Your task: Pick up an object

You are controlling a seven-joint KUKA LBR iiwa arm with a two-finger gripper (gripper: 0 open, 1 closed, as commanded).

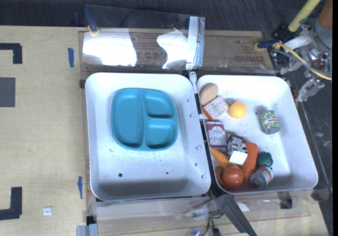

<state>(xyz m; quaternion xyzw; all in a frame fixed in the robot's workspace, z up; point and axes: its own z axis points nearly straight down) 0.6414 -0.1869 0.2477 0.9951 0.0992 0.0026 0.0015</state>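
The right bin (296, 140) holds several small items. A bread roll (209, 92), a white and red packet (216, 107) and a red box (215, 133) lie along its left side. An orange ball (237, 110) and a green and white can (269, 122) sit near the middle. A carrot (218, 156), a red tomato (232, 176), an orange-red piece (251, 156) and a grey can (260, 177) crowd the front. My gripper (308, 88) hangs at the bin's far right corner, outside the rim and away from every item.
A blue divided tray (144, 118) lies in the left bin (100, 166). A clear plastic sheet (142, 45) stands behind that bin. Yellow cabling (309, 5) hangs by the arm at the top right.
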